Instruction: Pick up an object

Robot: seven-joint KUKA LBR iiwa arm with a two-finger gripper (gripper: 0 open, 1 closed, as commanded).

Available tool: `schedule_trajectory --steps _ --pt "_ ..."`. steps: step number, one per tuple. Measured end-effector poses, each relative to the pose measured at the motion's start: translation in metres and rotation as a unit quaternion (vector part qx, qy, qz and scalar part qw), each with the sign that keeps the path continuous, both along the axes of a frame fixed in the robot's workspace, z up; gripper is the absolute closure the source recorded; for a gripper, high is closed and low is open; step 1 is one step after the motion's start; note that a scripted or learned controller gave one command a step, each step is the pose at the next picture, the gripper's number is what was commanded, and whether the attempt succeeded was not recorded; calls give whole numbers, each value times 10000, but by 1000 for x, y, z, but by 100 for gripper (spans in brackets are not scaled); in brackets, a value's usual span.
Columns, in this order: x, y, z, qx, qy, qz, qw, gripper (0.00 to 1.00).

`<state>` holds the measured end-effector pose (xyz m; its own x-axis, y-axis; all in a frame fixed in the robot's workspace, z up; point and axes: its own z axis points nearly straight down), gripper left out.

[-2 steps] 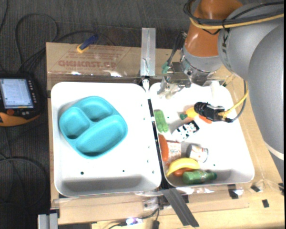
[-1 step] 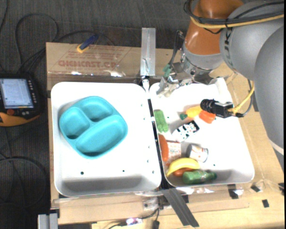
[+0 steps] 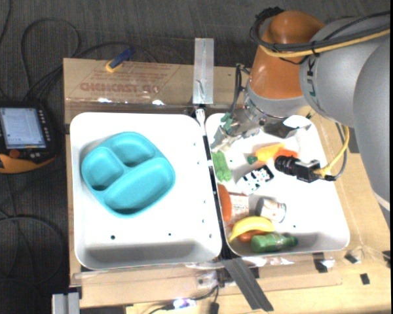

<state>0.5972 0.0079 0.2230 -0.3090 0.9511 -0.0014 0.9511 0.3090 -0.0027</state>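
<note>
2 white bins are sitting side by side on the tabletop; the left bin (image 3: 85, 241) is carrying a blue divided plate (image 3: 127, 172). The end effector (image 3: 228, 131) is hanging over the right bin's (image 3: 327, 231) upper left corner, above a green object (image 3: 221, 167); its opening cannot be told. A banana (image 3: 251, 226) is lying near the front edge.

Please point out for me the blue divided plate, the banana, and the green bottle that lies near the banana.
blue divided plate (image 3: 128, 173): camera view, on the ridge between its compartments.
banana (image 3: 251, 226): camera view, on the middle of its yellow curve.
green bottle (image 3: 274, 242): camera view, on the middle of its body.
</note>
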Motion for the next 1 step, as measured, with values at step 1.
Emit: schedule_trajectory --steps 1 --pt "0 1 9 3 6 3 10000 100"
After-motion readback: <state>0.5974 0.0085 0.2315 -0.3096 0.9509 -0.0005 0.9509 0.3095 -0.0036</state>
